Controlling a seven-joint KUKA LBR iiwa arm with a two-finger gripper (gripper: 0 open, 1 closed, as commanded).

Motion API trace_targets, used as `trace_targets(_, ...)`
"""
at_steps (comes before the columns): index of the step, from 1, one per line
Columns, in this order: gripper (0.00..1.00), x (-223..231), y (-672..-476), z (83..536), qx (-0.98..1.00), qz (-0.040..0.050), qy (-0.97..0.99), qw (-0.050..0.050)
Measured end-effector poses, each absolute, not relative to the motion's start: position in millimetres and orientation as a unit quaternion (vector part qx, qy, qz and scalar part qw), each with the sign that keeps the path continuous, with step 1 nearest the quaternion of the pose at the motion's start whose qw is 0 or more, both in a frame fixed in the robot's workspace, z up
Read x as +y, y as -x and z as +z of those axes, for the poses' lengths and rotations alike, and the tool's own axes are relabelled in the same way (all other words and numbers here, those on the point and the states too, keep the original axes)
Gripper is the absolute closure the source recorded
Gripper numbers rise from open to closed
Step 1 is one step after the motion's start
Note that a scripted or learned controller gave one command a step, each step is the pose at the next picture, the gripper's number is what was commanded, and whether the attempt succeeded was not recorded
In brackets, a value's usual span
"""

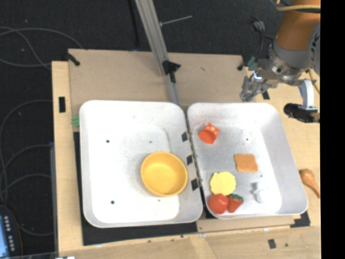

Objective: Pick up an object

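The right bin (272,124) holds a red-orange toy (208,134) near its far left, an orange flat square piece (246,162), a yellow flower-shaped piece (222,183), a red tomato-like toy (218,203) beside a small strawberry (235,202), and a small grey piece (258,192). A yellow bowl (163,173) sits in the left bin (116,123). My gripper (252,90) hangs above the right bin's far edge, well clear of all the objects, with nothing seen between its fingers.
A slanted metal pole (156,39) rises from between the two bins at the back. An orange object (309,179) lies on the bench right of the right bin. Cables run over the dark floor at left.
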State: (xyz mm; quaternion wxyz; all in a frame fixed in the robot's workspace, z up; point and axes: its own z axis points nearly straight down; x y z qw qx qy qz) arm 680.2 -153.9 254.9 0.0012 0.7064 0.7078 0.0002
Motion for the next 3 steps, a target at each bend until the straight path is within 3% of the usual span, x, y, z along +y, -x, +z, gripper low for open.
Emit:
trace_targets(2, 1.00, -59.7, -663.1, 255.0, 0.709, 0.0001, -0.705, -0.001)
trace_targets(3, 1.00, -11.5, -668.7, 249.6, 0.710, 0.0003, -0.705, -0.001)
